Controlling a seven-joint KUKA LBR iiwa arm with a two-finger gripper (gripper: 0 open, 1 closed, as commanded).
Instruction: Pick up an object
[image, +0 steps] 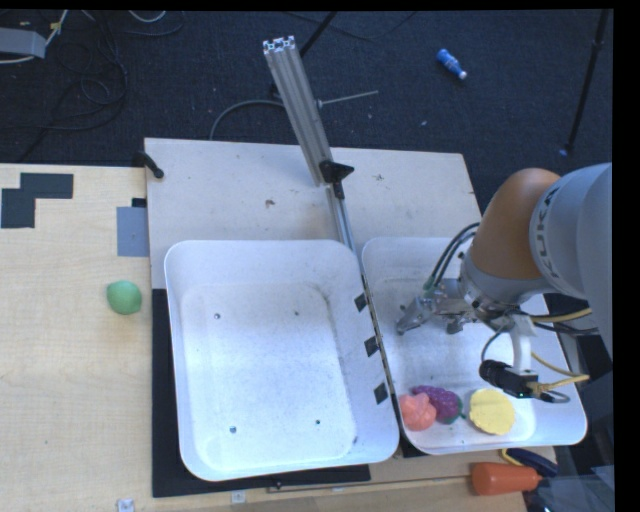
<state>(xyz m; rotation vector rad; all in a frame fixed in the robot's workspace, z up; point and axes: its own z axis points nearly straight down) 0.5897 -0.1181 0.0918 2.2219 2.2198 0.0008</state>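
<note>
Arm (560, 240) runs off frame at 3 o'clock, orange thing (505, 478) is cropped at 6, gripper (412, 318) fingers too blurry to read.

One cam, fixed high over the desk (60, 330), looking down at a slant. Far enough back to take in both white bins: left bin (265, 360) well left of the jaws, right bin (425, 265) under them. Desk edge and dark floor (200, 80) w/ cables lie beyond, toward frame top. Arm (560, 235) enters from frame right, seen from above, and covers part of the right bin. No 2nd view, so no overlap.
</note>
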